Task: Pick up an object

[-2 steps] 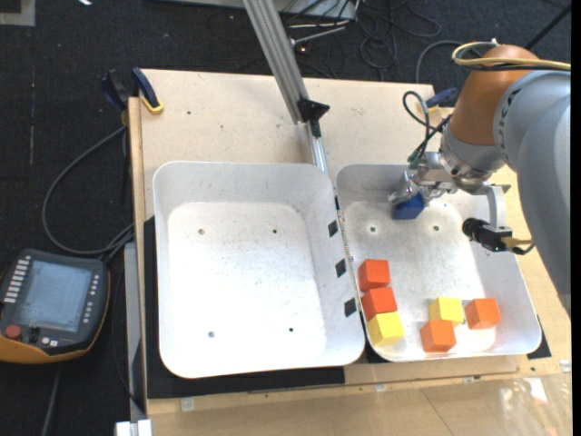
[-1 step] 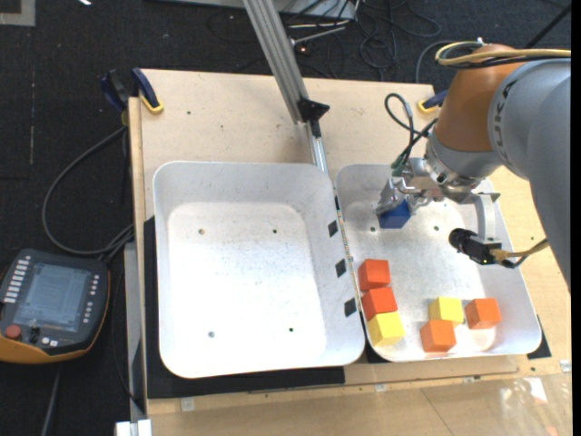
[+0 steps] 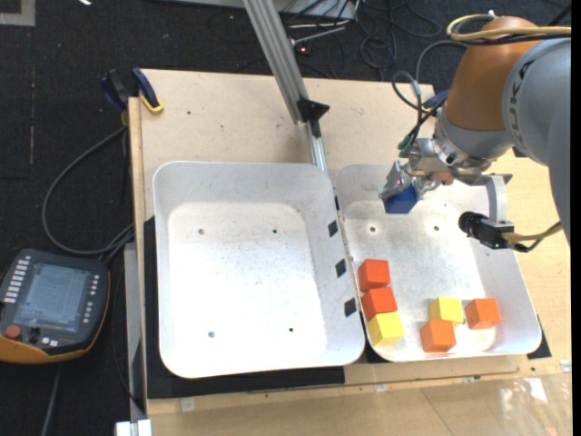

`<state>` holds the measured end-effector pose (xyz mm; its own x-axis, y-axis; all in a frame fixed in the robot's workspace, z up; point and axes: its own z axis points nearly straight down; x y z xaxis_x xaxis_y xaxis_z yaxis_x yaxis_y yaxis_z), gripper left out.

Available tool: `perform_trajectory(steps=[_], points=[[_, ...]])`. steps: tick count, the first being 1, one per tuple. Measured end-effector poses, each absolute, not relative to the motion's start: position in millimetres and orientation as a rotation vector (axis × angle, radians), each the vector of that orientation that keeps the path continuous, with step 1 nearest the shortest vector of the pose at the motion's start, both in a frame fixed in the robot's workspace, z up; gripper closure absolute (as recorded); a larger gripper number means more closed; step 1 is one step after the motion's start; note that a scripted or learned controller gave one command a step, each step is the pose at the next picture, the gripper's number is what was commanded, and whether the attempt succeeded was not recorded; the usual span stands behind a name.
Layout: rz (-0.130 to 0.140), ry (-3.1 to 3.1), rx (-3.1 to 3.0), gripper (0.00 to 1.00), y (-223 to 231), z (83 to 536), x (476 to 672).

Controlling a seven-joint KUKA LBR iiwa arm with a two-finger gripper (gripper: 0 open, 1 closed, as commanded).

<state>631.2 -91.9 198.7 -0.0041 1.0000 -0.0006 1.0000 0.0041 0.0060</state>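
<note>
Right bin [image 3: 508, 271]: three orange blocks [image 3: 374, 272], two yellow blocks [image 3: 446, 309] near front. Blue block [image 3: 400, 199] clamped between fingers of hand [image 3: 404, 187], raised over right bin's back left corner. Left bin [image 3: 182, 243] alongside.

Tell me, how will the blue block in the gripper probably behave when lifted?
The blue block looks stiff and cube-shaped, so it probably will not roll. It seems small, likely light. Held at the gripper, it could slip if the grasp is shallow.

Even bright overhead light; soft short shadows beside blocks [image 3: 376, 273]; white bins [image 3: 182, 189] slightly washed out; focus sharp throughout.
</note>
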Motion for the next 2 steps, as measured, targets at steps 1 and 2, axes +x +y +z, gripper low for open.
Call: perform_trajectory(steps=[1, 2], points=[[0.0, 2.236, 2.215, 1.0, 30, 195, 571.1], [0.004, 2.228, 2.214, 1.0, 61, 218, 594.6]])
